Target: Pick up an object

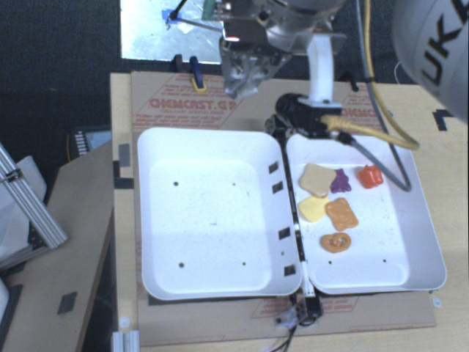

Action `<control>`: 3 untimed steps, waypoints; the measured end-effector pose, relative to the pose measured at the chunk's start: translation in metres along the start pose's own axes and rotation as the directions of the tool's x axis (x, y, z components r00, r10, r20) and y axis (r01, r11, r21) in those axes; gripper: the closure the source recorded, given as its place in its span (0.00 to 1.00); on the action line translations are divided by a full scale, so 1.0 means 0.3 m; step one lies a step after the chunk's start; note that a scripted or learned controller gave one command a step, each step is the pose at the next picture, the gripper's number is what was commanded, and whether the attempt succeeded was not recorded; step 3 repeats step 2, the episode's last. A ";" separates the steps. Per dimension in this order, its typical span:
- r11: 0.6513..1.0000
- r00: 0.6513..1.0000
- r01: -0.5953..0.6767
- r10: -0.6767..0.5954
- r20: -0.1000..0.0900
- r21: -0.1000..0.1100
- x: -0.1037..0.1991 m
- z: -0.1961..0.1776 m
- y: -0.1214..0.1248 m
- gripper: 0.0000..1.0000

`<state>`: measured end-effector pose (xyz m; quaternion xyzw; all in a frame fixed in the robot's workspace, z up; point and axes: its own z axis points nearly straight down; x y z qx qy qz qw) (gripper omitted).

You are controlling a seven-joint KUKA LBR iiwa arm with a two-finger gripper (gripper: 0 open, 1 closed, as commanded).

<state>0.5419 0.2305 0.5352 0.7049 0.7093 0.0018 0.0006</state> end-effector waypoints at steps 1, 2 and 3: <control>1.000 1.000 -0.003 0.003 0.001 0.002 -0.006 0.001 -0.002 0.00; 1.000 1.000 -0.003 0.003 0.001 0.002 -0.006 0.001 -0.002 0.00; 1.000 1.000 -0.003 0.003 0.001 0.002 -0.006 0.001 -0.002 0.00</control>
